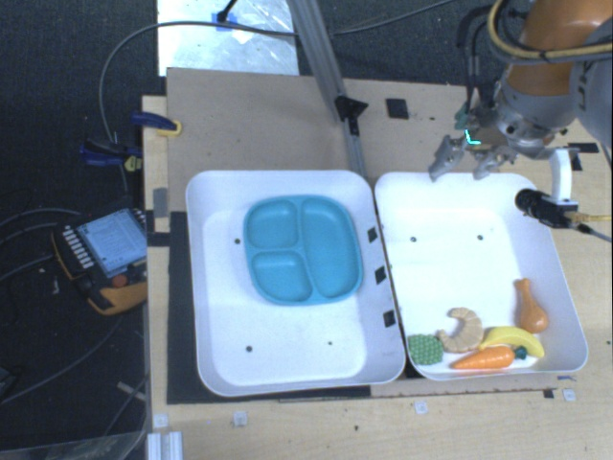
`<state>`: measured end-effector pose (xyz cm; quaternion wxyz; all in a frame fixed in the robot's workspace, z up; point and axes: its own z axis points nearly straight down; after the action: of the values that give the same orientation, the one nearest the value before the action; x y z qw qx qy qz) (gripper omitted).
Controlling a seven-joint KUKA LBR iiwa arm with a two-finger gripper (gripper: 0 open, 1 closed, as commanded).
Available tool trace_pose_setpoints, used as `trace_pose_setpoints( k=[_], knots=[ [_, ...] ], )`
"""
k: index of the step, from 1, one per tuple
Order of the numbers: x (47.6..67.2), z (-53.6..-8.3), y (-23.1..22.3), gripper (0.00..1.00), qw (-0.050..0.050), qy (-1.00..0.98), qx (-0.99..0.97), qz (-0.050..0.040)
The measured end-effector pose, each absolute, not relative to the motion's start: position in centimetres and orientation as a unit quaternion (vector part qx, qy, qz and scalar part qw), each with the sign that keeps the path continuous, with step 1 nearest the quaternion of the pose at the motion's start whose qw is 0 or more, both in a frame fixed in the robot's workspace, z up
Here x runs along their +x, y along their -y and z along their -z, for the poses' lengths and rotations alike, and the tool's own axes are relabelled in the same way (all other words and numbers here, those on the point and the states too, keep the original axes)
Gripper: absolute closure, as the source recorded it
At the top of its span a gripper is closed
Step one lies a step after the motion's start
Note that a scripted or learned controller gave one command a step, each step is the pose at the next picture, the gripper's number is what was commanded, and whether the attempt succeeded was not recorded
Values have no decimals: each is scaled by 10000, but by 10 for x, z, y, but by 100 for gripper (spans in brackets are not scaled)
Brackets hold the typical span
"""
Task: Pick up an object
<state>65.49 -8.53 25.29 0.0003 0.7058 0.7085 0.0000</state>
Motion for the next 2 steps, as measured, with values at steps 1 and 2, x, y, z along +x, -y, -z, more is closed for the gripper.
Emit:
trace_pose_setpoints(
  k=[1, 2],
  knots=[
    [655, -254, 85, 0, 10, -7085, 7057, -6],
    [657, -191, 87, 0, -8, -7077, 7065, 12]
  ],
)
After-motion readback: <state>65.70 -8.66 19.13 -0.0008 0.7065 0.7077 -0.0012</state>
